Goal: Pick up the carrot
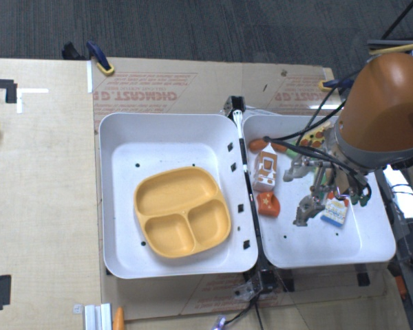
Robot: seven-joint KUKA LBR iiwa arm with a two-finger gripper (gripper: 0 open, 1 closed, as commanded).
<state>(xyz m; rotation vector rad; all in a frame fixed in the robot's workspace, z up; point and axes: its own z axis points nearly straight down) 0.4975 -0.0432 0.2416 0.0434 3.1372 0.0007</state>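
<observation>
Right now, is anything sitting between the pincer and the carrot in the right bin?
Nothing solid in the bin. The pincer hangs mid-bin; the carrot lies toward the far rim, with the arm's dark cables crossing over it. The small carton sits just left of that line.

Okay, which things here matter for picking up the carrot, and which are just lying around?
For the job:
carrot, in the right bin
gripper

Lying about:
yellow tray in the left bin
small carton
red item
blue and white packet
</observation>
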